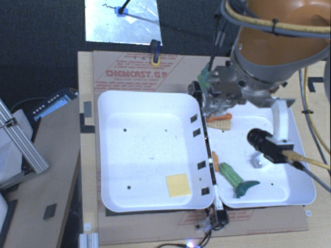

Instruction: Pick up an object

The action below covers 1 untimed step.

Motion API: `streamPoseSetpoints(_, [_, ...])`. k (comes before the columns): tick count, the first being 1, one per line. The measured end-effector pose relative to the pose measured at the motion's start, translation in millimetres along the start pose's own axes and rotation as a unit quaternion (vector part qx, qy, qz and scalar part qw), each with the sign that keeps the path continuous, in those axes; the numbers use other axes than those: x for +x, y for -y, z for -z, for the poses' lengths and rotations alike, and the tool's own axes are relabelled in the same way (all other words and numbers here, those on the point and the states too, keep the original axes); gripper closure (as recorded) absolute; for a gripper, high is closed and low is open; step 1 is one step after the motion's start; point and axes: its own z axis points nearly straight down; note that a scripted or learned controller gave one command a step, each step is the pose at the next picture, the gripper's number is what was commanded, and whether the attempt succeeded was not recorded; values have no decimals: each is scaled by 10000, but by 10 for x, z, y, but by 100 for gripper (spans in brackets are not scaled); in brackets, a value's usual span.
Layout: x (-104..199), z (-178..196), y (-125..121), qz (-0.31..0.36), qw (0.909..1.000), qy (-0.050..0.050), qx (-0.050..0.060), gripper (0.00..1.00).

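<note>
Hanging over the far left corner of the right bin [295, 190], my gripper [220, 106] sits low near the divider between the two bins, and I cannot tell how it is set, because the wrist housing covers it from above.

Just below it, at about six o'clock from me and almost touching, lies a flat orange piece [221, 118]. It looks thin, light and probably soft or rubbery, so I judge it would slide on the smooth white floor rather than lift cleanly; pinching across its narrow width seems the best hold.

Further toward six o'clock, a green toy [231, 175] lies at a slant with a small orange bit [215, 160] beside its upper end, close to the bin's left wall. A dark teal piece [245, 187] touches its lower end. The green toy looks knobbly and light, likely flexible; its middle, across the short axis, offers the surest purchase.

At four o'clock from me, a small grey block [257, 162] rests on the floor: stiff, small, easy to knock away.

The left bin [111, 154] holds a single flat yellow square [178, 185] near its near right corner, at seven o'clock from me. Being so thin, it would be hard to get under.
</note>
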Motion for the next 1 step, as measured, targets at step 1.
streamPoseSetpoints(1, [139, 965, -4, -11, 10000, -21, -77, 100])
